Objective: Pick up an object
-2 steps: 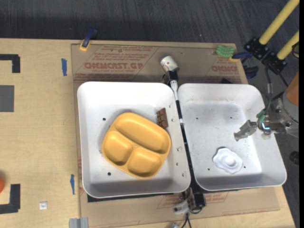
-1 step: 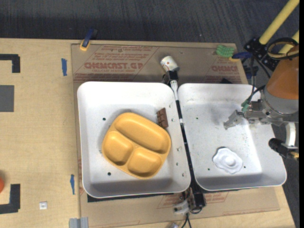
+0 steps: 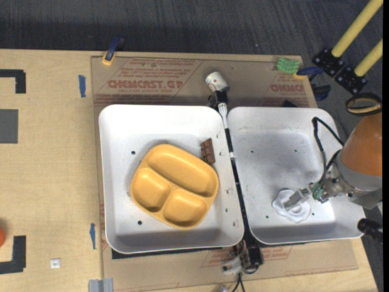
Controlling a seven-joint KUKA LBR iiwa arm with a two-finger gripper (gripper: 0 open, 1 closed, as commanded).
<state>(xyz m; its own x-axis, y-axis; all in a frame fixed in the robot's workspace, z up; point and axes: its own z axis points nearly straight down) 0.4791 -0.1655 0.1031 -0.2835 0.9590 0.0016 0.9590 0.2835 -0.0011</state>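
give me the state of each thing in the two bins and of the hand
yellow divided tray: right way up, lying at a slant in the left bin
small brown block: lying by the tray's upper right edge, near the wall between the bins
white ring-shaped object: lying flat in the right bin
hand: low over the white object; grip unclear

The arm (image 3: 363, 157) ran off the right edge; whether the gripper (image 3: 298, 199) gripped the white object (image 3: 290, 207) was unclear.
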